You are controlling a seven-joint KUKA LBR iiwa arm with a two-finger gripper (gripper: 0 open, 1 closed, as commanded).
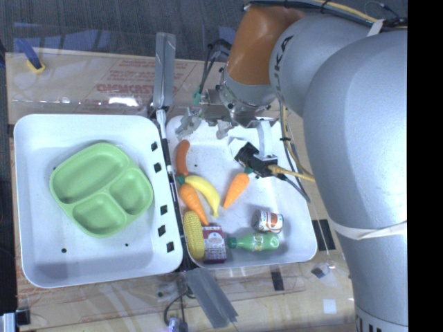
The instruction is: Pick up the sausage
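Bright even overhead light, glare on bench (118, 102) film, soft focus, faint shadows

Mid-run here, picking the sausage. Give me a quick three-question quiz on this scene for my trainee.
1. True or false: the sausage lies in the right bin.
2. What lies between the two carrots? A) banana B) can C) green bottle
3. What does the left bin hold?

Key: 1 true, by its left wall, apart from the gripper. 2 A. 3 a green divided plate.
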